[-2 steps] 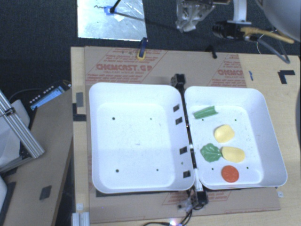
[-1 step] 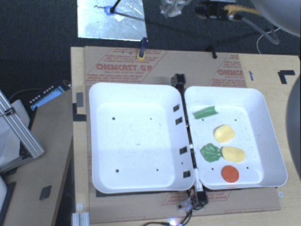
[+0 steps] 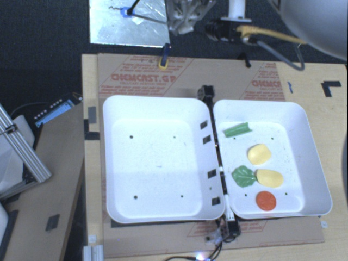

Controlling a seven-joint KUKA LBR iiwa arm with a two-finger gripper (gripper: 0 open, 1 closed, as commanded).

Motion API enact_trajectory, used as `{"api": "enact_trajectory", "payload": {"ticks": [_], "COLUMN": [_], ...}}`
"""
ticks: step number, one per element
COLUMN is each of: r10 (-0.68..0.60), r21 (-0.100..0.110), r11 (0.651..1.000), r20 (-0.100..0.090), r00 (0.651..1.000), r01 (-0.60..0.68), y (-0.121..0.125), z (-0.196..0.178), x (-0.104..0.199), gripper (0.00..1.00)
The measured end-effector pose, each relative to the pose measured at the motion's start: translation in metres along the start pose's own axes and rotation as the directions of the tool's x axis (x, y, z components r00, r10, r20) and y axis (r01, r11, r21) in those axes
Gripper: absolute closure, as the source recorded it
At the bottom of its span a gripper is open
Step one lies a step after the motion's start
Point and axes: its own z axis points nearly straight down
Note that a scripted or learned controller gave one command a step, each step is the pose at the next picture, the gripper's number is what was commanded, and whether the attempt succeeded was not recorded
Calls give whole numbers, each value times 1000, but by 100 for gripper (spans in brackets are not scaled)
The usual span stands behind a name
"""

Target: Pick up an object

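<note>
From my remote station I see 2 shallow white plastic bins lying side by side on the tan board-covered counter, joined along a central seam with dark clips. The left bin shows a bare floor with a few small dark holes. The right bin contains 5 small objects. A flat green rectangular strip lies near the bin's far-left corner, tilted slightly. Below it sits a rounded pale-yellow lump. Nearer the front, a dark-green leaf-shaped piece lies just beside, and apparently touching, an oval yellow piece on its right. A flat orange-red disc rests close to the front wall, just below the oval yellow piece.

The pincer appears at the top of the view, beyond the bins and well apart from all 5 objects, above a shiny metal sheet. I cannot tell how far apart its parts stand; nothing is visibly gripped. The large grey arm body occupies the upper-right corner.
</note>
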Motion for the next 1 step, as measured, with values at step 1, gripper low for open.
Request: {"api": "enact_trajectory", "payload": {"ticks": [1], "r10": [2], "r21": [0], "r11": [1000], "r20": [1], "r00": [1000], "r01": [-2], "y": [-40], "z": [0], "x": [19], "gripper": [100]}}
